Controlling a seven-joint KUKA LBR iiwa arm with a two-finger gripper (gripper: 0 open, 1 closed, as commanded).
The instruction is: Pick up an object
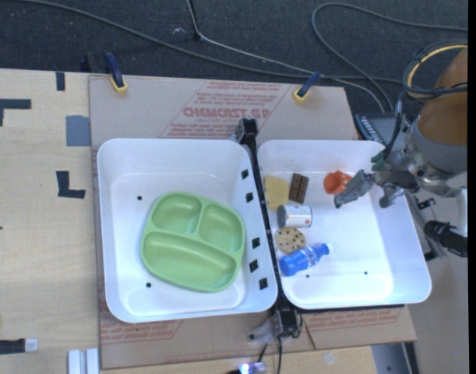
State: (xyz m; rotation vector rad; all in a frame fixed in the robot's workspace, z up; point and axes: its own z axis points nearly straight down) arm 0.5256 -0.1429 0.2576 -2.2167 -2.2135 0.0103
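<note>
1. At the bottom of the frame, in the right bin (pixel 393 283), the blue bottle (pixel 303 259) lies on its side, and the round cookie (pixel 289 240) lies just above it. Both are near the divider between the bins.
2. A little higher in the picture I see the small can (pixel 294 215), the yellow block (pixel 276 189) and the brown bar (pixel 298 186). They are close together, so a grasp there can easily catch two things.
3. The left bin (pixel 117 232) holds only a green divided plate (pixel 194 240); this is not my aim now.
4. My gripper (pixel 370 189) is at the right middle of the frame, above the right bin. Its fingers are spread apart and hold nothing.
5. The orange object (pixel 336 181) lies just left of my fingers, apart from the other things. I judge it is the best target.
6. To do this well, I should centre the open fingers over it, go straight down, and close only when it is between them.
</note>
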